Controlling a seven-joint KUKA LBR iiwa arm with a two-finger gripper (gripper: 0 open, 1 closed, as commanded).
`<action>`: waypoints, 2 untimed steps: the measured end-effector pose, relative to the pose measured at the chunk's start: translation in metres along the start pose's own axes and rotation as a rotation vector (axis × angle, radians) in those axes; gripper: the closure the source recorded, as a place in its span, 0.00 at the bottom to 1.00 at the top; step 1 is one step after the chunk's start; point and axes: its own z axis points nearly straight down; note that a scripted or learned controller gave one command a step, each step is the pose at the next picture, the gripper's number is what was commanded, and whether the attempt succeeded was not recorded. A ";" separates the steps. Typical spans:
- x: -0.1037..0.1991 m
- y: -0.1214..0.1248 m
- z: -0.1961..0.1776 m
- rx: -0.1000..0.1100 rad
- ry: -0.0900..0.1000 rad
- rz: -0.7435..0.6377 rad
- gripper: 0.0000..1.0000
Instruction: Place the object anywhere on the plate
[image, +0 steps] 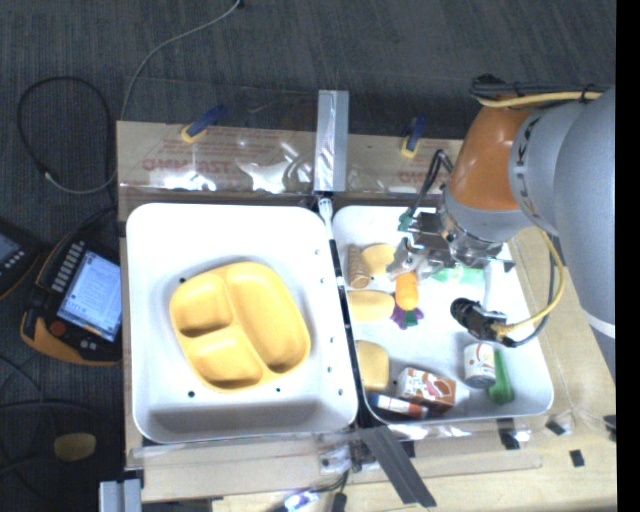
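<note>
A yellow plate (237, 325) with three compartments lies in the left white bin (145, 260). The right bin (530, 330) holds several toy foods. Among them is an orange carrot-like piece with a purple end (406, 293), near the bin's middle. My gripper (424, 252) hangs low over the right bin's far part, just above and slightly right of that orange piece. The wrist and arm cover the gripper's tips, and I cannot see anything held in it.
Tan bread-like pieces (370, 262), (368, 305), (371, 365) lie along the right bin's left wall. A green item (462, 272), a small can (481, 362), a brown carton (428, 387) and a small bottle (394, 405) also lie there. A black cable end (472, 316) dangles from the arm.
</note>
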 end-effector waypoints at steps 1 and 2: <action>0.065 0.020 0.000 0.000 0.003 -0.054 1.00; 0.113 -0.056 0.000 0.001 0.006 -0.133 1.00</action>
